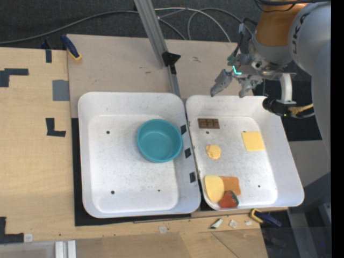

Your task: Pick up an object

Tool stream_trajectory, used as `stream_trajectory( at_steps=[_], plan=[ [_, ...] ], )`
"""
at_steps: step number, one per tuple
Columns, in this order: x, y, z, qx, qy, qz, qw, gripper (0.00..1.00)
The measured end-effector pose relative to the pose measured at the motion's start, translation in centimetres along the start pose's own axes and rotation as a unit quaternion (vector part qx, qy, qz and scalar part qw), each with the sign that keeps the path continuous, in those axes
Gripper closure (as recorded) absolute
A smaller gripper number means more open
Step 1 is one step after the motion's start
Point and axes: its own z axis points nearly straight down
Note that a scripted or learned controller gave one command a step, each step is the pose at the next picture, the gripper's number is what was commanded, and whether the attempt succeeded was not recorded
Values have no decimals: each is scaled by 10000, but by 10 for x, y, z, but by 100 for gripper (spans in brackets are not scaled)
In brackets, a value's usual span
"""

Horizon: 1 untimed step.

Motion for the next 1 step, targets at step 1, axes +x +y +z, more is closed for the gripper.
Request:
stream_trajectory(
  at_steps=[1],
  plan=[
    [0,5,45,15,-3,3,10000,0]
  ],
)
